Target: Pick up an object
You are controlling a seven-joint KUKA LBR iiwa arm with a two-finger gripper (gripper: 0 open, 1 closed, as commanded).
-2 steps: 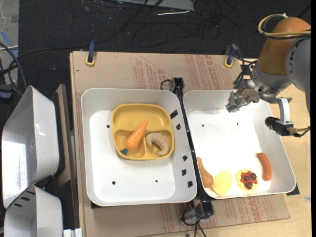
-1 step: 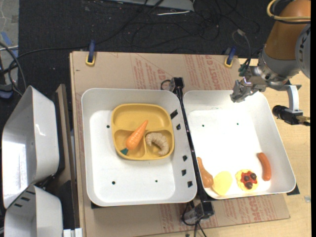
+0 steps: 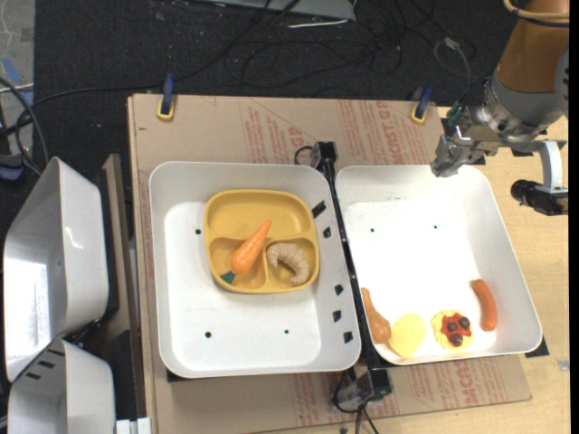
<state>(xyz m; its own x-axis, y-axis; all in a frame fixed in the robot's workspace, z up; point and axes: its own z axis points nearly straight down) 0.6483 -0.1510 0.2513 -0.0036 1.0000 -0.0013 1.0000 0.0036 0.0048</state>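
My gripper (image 3: 446, 163) hangs over the back edge of the right bin (image 3: 425, 242), near its far right corner, with nothing visibly between its fingers. In the right bin's front part lie an orange sausage (image 3: 487, 304), a small round pastry with dark berries (image 3: 452, 328), a yellow round piece (image 3: 408, 334) and an orange-tan drumstick-like piece (image 3: 374, 316). The left bin (image 3: 181, 315) holds a yellow divided plate (image 3: 261, 208) with a carrot (image 3: 251, 247) and a pale shrimp-like piece (image 3: 291, 261) on it.
Both bins rest on a cardboard sheet (image 3: 244, 120) held by two yellow clamps (image 3: 166, 108) at the back. Cables lie on the dark floor behind. White containers (image 3: 54, 260) stand at the far left.
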